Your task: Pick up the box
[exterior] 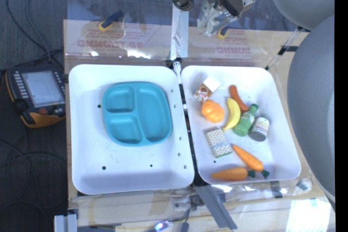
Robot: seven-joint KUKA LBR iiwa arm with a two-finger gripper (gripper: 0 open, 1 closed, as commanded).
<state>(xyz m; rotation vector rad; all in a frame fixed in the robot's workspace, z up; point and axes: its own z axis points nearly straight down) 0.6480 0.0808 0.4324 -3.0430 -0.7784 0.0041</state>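
A small flat box (218, 142) with a speckled blue-and-white pattern lies in the right bin (283, 117), near its middle front. A white cube-like pack (211, 84) and a small brown-and-white carton (202, 93) sit at the bin's back left. My gripper (215, 24) hangs high over the bench's far edge, behind the right bin and well away from the box. Its fingers look open with nothing between them.
The right bin also holds an orange (212, 111), a banana (234, 114), a green bottle (246, 120), a can (260, 129), a red sausage (235, 94) and two carrots (248, 157). A blue divided plate (136, 113) lies in the left bin (81, 160). A control pendant (35, 92) rests on the floor at left.
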